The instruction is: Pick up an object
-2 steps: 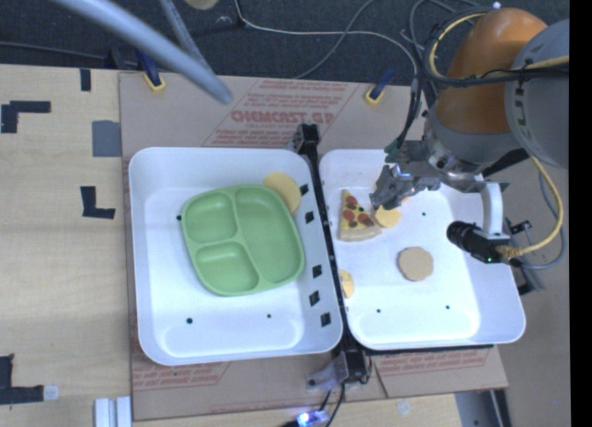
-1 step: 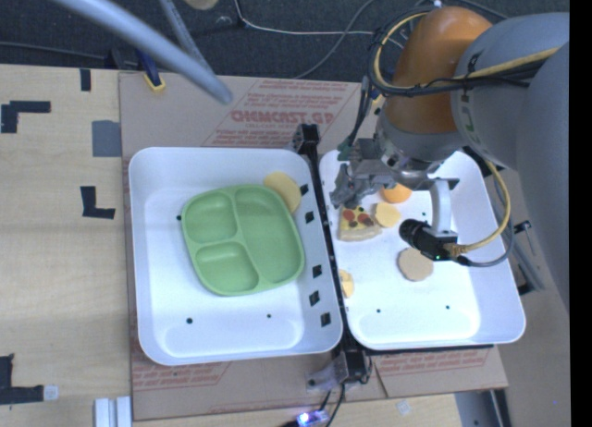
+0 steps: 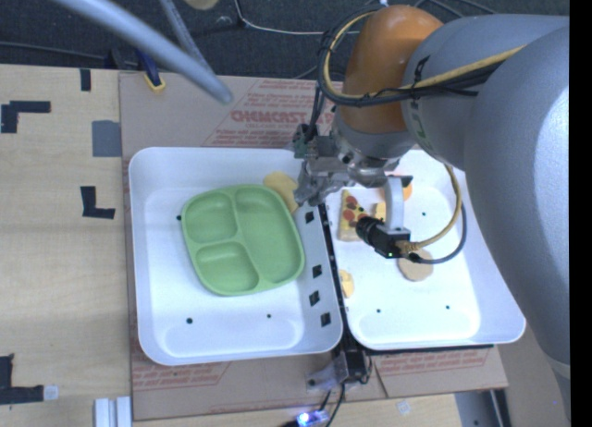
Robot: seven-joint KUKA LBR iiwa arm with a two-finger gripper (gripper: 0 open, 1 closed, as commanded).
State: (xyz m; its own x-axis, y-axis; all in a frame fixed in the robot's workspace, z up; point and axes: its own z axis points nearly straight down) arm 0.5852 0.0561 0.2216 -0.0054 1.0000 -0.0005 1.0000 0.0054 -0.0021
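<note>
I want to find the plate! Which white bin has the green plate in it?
The left bin holds the green plate, a tray with three compartments. The right bin holds small food-like pieces instead, and the gripper hangs above the divide between the bins.

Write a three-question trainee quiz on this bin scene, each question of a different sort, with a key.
1. True or false: the green divided tray lies in the right bin.
2. Multiple choice: where does the arm's hand hang? A) over the bench outside both bins; B) near the far end of the divider between the bins; C) over the near edge of the left bin.
3. Fill in: the tray has ___ compartments.

Key
1. False; it lies in the left bin.
2. B.
3. Three.
</note>
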